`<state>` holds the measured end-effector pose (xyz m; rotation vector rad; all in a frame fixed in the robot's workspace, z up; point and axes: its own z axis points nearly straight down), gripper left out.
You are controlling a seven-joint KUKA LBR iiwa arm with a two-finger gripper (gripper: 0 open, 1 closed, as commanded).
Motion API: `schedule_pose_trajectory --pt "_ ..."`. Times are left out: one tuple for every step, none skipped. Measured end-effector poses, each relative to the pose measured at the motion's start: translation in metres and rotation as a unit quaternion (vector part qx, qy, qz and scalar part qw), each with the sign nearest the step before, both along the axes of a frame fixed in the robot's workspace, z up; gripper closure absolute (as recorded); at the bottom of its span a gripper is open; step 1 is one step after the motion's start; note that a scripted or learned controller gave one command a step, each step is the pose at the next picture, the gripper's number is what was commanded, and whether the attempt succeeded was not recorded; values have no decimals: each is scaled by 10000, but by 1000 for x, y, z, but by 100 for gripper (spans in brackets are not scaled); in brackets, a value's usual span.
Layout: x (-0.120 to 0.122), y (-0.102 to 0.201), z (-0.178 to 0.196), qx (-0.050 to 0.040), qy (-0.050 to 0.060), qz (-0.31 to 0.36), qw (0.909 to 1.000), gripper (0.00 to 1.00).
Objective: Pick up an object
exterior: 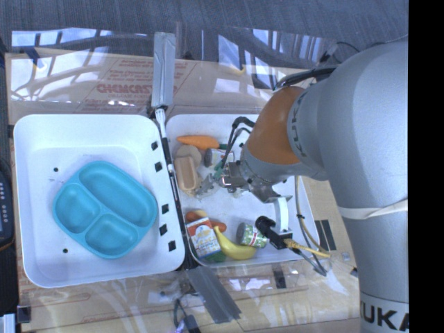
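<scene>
From above the surface [83, 300] we look down on two shallow white bins set side by side. In the left bin [41, 137] lies a blue divided plate [104, 208] with three compartments, resting flat near the middle of the bin floor and tilted slightly to the frame.

Moving right past the strip of black clips that joins the two bins, we come to the right bin [182, 125], which carries the clutter. An orange carrot [198, 142] lies near its upper left wall. Just below it sits a tan, bread-like piece [185, 172]. Along the lower wall we see a small printed carton [203, 238] with a red item just beside it, a yellow banana [233, 248] curving along the bottom edge, and a small green can [251, 235] lying on its side next to the banana.

The grey arm with its orange band [272, 134] reaches in from the right and hangs over the middle of the right bin. The claw [214, 180] sits low, just beside the tan piece and below the carrot; we cannot tell whether it is wide or narrow, and we see nothing between its tips.
</scene>
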<state>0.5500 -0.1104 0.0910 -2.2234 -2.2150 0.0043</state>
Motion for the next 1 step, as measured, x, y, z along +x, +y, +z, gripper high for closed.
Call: schedule_pose_trajectory --pt "73 -8 1 -8 -14 -347 9994 0"
